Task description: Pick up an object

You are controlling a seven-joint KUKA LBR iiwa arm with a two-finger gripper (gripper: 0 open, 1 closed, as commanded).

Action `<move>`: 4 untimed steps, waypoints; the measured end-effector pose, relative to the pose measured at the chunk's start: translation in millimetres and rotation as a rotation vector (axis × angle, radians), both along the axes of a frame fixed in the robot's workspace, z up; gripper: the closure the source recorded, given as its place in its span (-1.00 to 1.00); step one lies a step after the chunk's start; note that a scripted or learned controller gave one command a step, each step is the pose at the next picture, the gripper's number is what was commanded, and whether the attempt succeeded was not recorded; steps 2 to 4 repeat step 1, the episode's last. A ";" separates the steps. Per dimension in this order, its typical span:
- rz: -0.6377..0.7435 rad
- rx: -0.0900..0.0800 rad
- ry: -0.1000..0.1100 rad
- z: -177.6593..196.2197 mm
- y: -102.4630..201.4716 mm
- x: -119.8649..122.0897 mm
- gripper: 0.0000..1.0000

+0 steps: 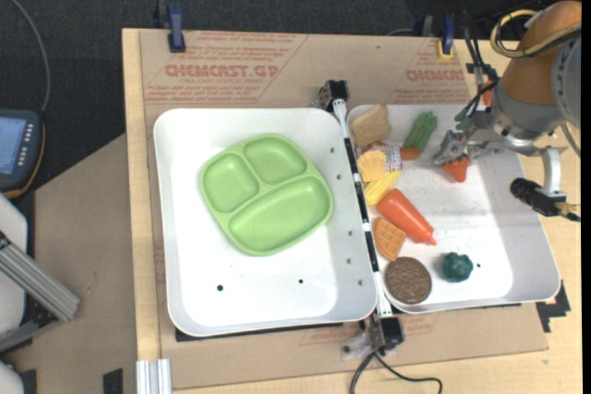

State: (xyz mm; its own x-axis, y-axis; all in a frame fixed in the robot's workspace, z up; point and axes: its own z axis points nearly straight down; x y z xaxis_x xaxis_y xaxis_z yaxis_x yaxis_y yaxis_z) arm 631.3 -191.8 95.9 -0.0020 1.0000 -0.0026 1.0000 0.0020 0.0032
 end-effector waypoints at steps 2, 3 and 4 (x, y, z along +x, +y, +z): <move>0.006 0.003 -0.009 72.7 68.7 31.4 1.00; 0.006 0.003 -0.009 72.7 68.7 31.4 1.00; 0.006 0.003 -0.009 72.7 68.7 31.4 1.00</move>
